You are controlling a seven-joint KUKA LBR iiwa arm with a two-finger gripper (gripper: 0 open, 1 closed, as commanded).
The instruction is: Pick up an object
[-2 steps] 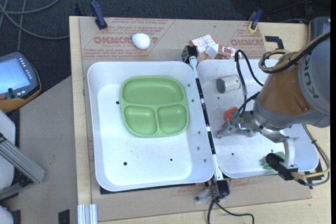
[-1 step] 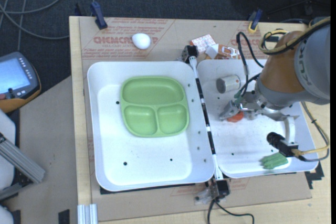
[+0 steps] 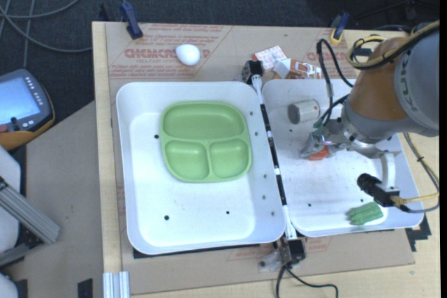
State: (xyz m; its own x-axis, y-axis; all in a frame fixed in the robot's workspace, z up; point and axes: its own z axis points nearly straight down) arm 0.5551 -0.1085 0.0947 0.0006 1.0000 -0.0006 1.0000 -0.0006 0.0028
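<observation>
Three loose things share the right bin (image 3: 318, 200) with the pincer (image 3: 313, 149), which sits low over the bin floor, left of the bin's middle as the view shows it. A small orange-red piece (image 3: 316, 156) lies right at its tip, touching it or just beneath. Whether the pincer is open or closed, and whether it has hold of that piece, cannot be told from this slant.

Just beyond the pincer, toward the far rim, a grey cylinder (image 3: 304, 112) lies on its side, near but apart from it. Well away on the other side, toward the bin's near right corner, a green lump (image 3: 365, 214) rests close to the rim. The arm's grey body and orange band cover the bin floor to the pincer's right.

To the pincer's left in the view, the two bins' rims meet in a ridge close by. Past it is the left bin (image 3: 147, 209) with a green divided plate (image 3: 206, 139) in its far half. The widest bare floor lies toward the near rim from the pincer.

Outside the bins, packets (image 3: 278, 60) lie on the bench (image 3: 209, 38) beyond the cylinder, with a white egg-shaped thing (image 3: 187, 54) further left.
</observation>
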